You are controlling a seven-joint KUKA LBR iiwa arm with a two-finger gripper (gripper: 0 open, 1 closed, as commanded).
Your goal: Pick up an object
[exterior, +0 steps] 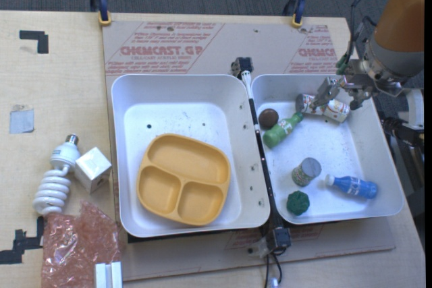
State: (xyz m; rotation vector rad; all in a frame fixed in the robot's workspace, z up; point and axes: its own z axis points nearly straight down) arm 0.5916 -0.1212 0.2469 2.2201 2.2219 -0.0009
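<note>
On the left of the bench, clear of the bins, lie a coiled white bulb (55,179), a small white cube (94,167) just beside it and a crumpled pink wrapper (79,246) below them. Next comes the left bin (128,94), which holds a yellow divided tray (183,179) lying flat and somewhat askew.

Across the divider, the right bin (385,162) carries the things worth picking. A dark round ball (268,118) sits close to the divider, touching or nearly touching a green bottle (281,131) whose long axis runs slantwise, its neck pointing up and to the right. Lower down stand a small grey can (307,171) and a dark green lump (298,202) — near each other but apart — and a blue bottle (352,186) lies on its side with its white cap to the left.

At the bin's upper right the gripper (329,99) is down among the objects, over a small labelled can or jar (322,106) that lies on its side, its long axis running roughly left to right. I cannot tell whether the fingers are open or closed, nor whether the can sits between them; metal and label blur together there. My judgement: the can is the target, directly beneath the gripper, and a hold across its short width would suit — along its length it would likely slip.
</note>
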